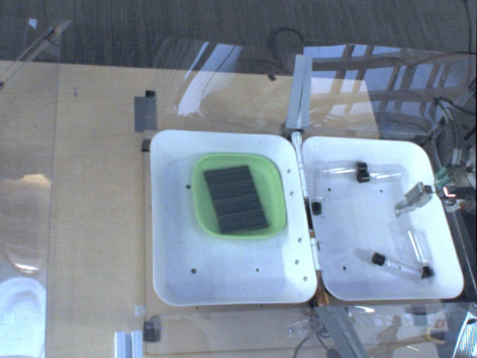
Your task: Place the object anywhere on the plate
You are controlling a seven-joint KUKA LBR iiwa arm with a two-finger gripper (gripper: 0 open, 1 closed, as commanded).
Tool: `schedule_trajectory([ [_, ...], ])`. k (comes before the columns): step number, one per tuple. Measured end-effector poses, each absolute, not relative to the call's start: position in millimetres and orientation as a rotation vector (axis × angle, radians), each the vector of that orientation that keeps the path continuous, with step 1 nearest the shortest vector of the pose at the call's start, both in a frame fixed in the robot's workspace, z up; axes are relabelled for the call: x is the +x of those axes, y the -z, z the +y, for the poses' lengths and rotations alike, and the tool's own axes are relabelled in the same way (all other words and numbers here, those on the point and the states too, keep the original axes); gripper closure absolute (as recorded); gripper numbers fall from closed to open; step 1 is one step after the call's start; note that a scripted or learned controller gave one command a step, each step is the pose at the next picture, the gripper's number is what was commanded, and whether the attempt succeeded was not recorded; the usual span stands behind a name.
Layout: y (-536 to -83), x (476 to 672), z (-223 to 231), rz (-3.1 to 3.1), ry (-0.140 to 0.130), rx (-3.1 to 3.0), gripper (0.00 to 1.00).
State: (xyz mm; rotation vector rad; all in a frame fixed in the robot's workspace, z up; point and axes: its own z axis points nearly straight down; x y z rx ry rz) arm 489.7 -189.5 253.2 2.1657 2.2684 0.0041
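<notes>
A square green plate [277, 200] sits in the left white bin [171, 222]. A dark grey ridged block [235, 198] lies flat on the middle of the plate, slightly turned. My gripper [414, 198] shows as a grey metal piece at the right edge of the right bin [350, 215], far from the plate, with nothing visibly between its tips. The arm behind it is cut off by the frame's right side.
The right bin holds clear tubes with black caps: one at the back [350, 172], one near the front [401, 265], and one upright-lying near the right wall [418, 245]. A grey bar [300, 95] rises behind the bins' seam. Cables lie at the far right.
</notes>
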Motion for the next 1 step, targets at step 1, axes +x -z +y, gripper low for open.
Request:
schedule_trajectory([
  [1,-255.6,489.5,-205.7,2.514,-0.003,1.873,0.00],
])
